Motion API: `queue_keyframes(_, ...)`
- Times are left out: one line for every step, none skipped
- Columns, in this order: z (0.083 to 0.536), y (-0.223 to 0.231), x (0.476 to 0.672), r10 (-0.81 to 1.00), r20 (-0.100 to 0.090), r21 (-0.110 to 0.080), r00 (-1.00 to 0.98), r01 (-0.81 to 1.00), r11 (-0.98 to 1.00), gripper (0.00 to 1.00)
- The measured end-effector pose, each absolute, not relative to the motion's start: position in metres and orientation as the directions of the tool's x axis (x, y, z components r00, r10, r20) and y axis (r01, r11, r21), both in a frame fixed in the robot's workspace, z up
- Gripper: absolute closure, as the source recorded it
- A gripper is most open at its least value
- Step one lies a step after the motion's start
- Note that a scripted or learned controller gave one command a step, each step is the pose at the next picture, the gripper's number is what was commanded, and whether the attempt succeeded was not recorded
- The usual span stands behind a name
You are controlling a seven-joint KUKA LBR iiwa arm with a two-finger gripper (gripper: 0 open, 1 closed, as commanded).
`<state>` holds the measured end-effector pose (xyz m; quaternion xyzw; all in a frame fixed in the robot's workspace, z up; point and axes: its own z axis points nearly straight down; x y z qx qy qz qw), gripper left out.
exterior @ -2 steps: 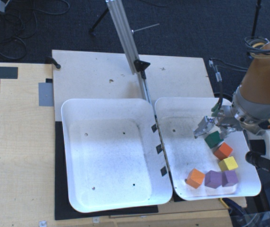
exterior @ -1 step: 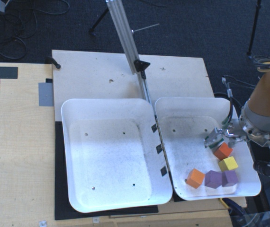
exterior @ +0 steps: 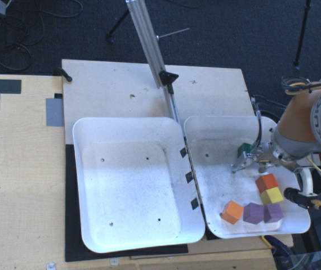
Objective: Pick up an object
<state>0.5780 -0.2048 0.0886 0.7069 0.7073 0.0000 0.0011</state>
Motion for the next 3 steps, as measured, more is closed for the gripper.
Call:
queue_keyframes(0.091, -0.181, 0.64, 1.0, 0.0, 0.003, -0.005, 1.0, 0.005, 0.0)
queue_keyframes(0.1, -0.182, 0.637, 1.0, 0.0, -0.004, -0.009, 1.0, 0.009, 1.0)
queue_keyframes(0.195, -0.088, 0.615, 1.0, 0.004, 0.004, -0.007, 1.0, 0.007, 1.0)
